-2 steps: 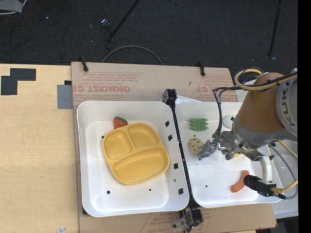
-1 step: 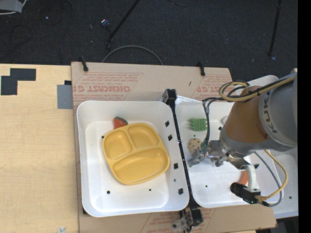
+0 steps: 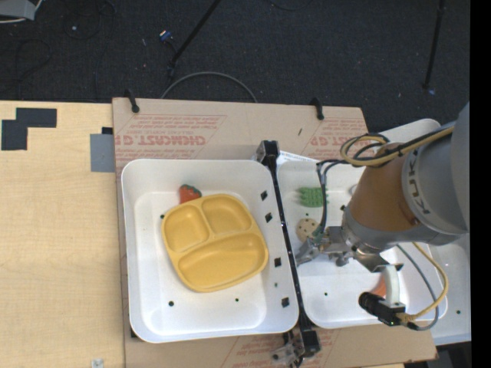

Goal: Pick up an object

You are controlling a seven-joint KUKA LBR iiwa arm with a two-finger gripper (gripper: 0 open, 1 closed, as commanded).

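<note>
My gripper (image 3: 318, 250) hangs low in the right bin (image 3: 337, 317), close to the divider between the bins, with the arm's orange band (image 3: 381, 198) above it. Just beyond it lies a small round beige disc with holes (image 3: 306, 227). A green leafy piece (image 3: 311, 197) lies further back in the same bin. A small orange-red object (image 3: 377, 288) shows beside the arm near the bin's front right. In the left bin (image 3: 146, 297) a yellow divided plate (image 3: 215, 241) lies flat, with a red and green toy (image 3: 189, 193) at its far left edge.
A black divider rail (image 3: 281, 236) runs between the bins. Cables loop around the arm's wrist (image 3: 367, 148) and trail toward the front right (image 3: 430, 305). Brown cardboard (image 3: 199, 129) lies under the bins, and a wooden bench top (image 3: 54, 236) spreads to the left.
</note>
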